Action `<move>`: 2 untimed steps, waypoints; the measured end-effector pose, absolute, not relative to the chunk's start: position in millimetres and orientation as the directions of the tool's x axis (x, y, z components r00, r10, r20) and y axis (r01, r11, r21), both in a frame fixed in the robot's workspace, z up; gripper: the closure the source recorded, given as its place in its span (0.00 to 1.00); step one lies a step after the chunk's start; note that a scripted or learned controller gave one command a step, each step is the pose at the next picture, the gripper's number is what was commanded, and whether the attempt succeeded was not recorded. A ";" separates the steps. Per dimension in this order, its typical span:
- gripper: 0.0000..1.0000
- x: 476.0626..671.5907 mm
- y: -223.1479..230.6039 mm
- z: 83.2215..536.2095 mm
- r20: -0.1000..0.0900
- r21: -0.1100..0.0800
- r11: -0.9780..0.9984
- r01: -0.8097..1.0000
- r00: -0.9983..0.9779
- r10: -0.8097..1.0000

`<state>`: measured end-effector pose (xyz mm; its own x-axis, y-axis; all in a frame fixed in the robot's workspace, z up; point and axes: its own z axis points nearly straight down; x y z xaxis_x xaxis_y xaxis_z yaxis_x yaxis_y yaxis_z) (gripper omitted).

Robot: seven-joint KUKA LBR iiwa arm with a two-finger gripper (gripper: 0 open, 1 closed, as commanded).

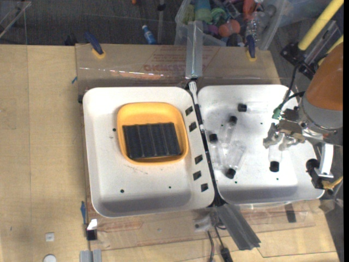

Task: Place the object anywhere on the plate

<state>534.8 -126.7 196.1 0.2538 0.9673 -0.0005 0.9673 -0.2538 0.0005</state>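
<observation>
A yellow-orange plate (124, 116) sits in the left white bin (98, 190). A black ribbed rectangular object (151, 140) lies flat on the plate and covers most of its middle. My gripper (281, 137) hangs over the right part of the right white bin (256, 187), well away from the plate. Nothing can be seen held in it. The grey wrist with its orange band (330, 91) reaches in from the right edge.
Clear plastic pieces (233, 149) and several small black caps, such as one (241, 107) at the back and one (274, 166) below the gripper, lie scattered in the right bin. A ridge with black clips (197, 146) divides the bins. A box of colourful toys (229, 7) stands behind.
</observation>
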 end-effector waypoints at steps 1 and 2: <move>1.00 612.1 -137.4 176.3 -0.001 -0.001 -0.192 0.981 0.192 0.981; 1.00 661.5 -127.5 183.4 -0.001 0.001 -0.085 0.996 0.085 0.996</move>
